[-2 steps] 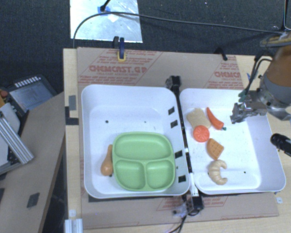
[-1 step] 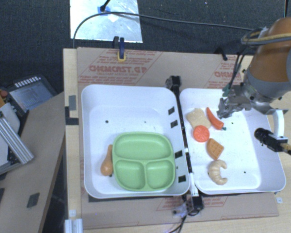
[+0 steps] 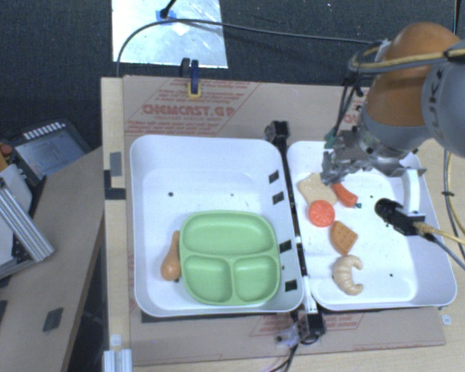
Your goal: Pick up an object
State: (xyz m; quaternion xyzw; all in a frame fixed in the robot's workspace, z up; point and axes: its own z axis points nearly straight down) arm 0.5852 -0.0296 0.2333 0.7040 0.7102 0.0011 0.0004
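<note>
Gripper [image 3: 337, 170] low over a crowded corner of the right bin [image 3: 391, 256], with a grasp likely to slip or catch two things at once.

The gripper hangs just above the toy carrot [image 3: 346, 195], the nearest candidate to pick, which lies in the upper left part of the right bin. Whether the claw is spread or closed cannot be told from this angle, and nothing is seen held in it. The carrot lies just beside a pale bread-like slice [image 3: 311, 188] and a red tomato slice [image 3: 321, 213], so a descent slightly off line could nudge those neighbours, pinch two at once, or push the smooth tapered carrot sideways out of the closing claw. The waffle piece [image 3: 342, 239] and croissant [image 3: 349, 275] lie lower in the bin, apart from the crowding. The bin's dividing wall is near enough to foul a wide approach.
</note>
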